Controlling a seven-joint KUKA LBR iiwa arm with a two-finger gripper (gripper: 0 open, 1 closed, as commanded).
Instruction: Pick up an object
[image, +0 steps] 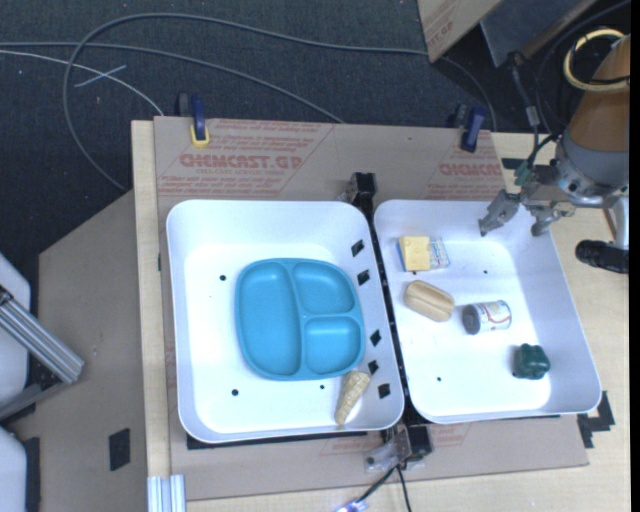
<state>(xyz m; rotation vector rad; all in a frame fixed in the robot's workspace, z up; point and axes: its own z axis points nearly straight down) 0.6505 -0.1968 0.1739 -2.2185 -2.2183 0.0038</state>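
My gripper (518, 220) hangs over the far right corner of the right bin (560, 300), its two grey fingers spread open with nothing between them. Below it in that bin lie a yellow block (416, 253), a tan bread-like roll (429, 300), a small can on its side (487, 317) and a dark green lump (530, 361). All of them lie apart from the gripper, toward the near side of the bin.
The left bin (200, 250) holds a blue divided plate (300, 318) and a pale cone-shaped piece (350, 396) by its near right corner. Black clips run along the seam between the bins. Clamps hold the board at the back edge.
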